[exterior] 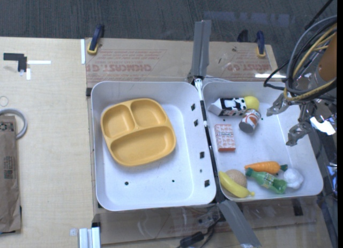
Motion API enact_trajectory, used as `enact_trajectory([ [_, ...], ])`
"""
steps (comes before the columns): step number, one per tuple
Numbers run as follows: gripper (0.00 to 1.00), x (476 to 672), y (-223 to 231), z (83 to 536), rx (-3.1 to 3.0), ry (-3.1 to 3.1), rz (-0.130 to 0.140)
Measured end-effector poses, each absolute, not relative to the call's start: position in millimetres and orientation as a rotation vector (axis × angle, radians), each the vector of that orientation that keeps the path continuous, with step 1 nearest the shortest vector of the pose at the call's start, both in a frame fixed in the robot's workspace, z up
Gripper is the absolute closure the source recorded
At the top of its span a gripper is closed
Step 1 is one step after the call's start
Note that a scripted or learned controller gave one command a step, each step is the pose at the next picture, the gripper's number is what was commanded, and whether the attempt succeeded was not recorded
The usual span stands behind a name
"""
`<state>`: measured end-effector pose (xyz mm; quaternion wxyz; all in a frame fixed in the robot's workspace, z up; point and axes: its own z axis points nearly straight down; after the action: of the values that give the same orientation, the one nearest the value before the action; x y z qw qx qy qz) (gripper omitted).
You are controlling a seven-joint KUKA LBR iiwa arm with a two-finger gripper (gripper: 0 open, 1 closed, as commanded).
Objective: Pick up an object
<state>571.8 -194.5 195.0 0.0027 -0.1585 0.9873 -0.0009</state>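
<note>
In right bin (305, 150), orange carrot (262, 167), green-topped

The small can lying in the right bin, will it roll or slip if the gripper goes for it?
The can lies on its side, so a push across its length would probably roll it. Its smooth round wall looks slippery for a gripper. It touches the cow-print carton, which may block rolling that way.

A robotics lab, by the look of it; two white bins (144, 198) sit on a plywood surface (43, 81) with clamps (96, 38) pinning cardboard (139, 59). Bundled cables (308, 54) hang over grey carpet (161, 0).
</note>
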Motion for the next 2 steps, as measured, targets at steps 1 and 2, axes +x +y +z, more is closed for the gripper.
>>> enact_trajectory([
  [1,0.0,631.0,-156.2,168.5,-0.995,2.973,-0.001],
  [2,0.0,616.5,-149.3,134.0,-1.527,2.74,-0.001],
])
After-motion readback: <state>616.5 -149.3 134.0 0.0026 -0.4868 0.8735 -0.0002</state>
